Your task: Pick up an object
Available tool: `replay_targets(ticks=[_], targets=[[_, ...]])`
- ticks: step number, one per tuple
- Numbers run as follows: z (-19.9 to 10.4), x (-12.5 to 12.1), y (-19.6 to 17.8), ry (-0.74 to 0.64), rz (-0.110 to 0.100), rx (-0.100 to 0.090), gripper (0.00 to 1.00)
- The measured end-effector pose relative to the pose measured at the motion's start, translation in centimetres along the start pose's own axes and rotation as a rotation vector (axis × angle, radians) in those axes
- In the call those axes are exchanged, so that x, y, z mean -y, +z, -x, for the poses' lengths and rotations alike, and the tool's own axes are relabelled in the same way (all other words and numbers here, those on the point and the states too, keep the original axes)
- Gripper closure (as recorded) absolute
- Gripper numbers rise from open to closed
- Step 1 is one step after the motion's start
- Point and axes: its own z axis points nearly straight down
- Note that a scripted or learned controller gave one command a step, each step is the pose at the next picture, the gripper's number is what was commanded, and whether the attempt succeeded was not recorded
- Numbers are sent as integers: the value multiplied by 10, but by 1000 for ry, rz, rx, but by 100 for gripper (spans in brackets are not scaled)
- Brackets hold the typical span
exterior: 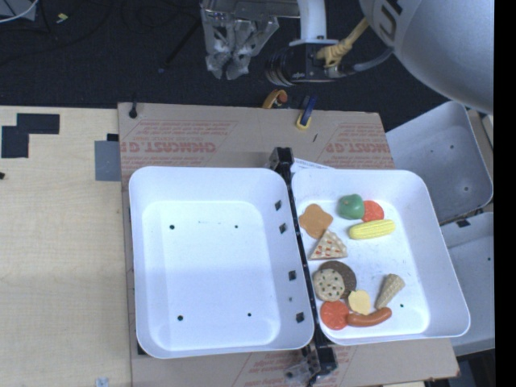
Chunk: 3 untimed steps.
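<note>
gripper (234,43) up top, above bench, well clear of bins | fingers: can't tell open/shut, blurred | toy food in right bin (419,192)

Left bin (149,216): floor bare, open to access from above across its whole area. Right bin (419,216): toy food crowds the half nearest the central divider (294,240), including toast slice (315,220), pizza wedge (327,247), cookie (332,280) and sausage (368,318), several touching. Free floor remains along its far-right side. The gripper (234,43) hangs above the worktop's far edge, well apart from both bins.
</note>
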Motion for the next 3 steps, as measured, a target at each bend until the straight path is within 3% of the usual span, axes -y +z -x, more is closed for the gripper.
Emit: replay_targets(ticks=[1,2,3], targets=[[22,-28,284,20,-3,2,100],[17,-39,213,18,20,-7,100],[15,-36,103,17,25,-9,100]])
